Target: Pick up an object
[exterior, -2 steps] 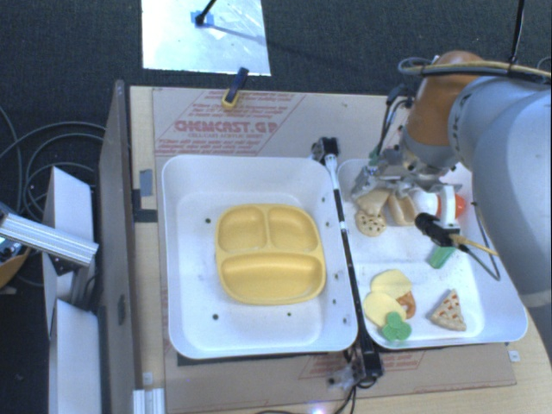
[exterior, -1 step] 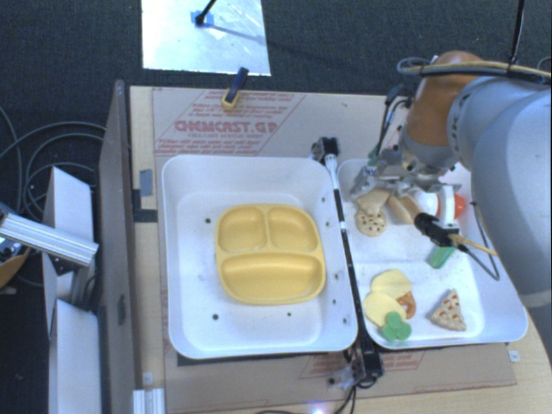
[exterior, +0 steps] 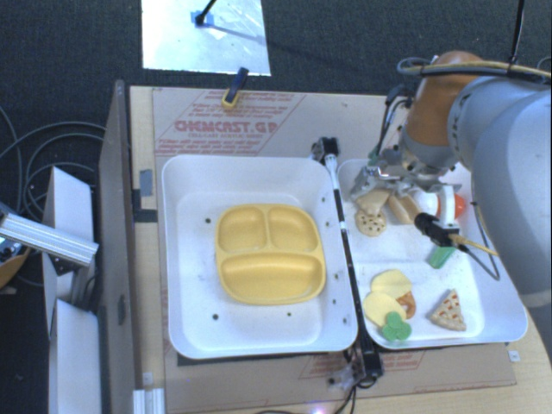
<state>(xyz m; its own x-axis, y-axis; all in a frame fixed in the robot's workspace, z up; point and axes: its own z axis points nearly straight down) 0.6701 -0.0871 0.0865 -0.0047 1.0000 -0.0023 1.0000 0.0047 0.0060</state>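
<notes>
Tan bread-shaped pieces (exterior: 385, 203) lie under the tool (exterior: 398, 179); its finger state cannot be told.

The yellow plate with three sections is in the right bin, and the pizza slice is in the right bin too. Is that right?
Not quite. The camera view shows the yellow plate sitting in the left bin, all by itself. The pizza slice really is in the right bin, near its front corner.

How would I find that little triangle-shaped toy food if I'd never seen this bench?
Look at the right-hand shallow white bin, the one under the grey arm. Go to its near right corner: there lies a small tan triangular pizza-slice toy. It lies alone, pointed and speckled, unlike the round yellow pieces to its left.
</notes>
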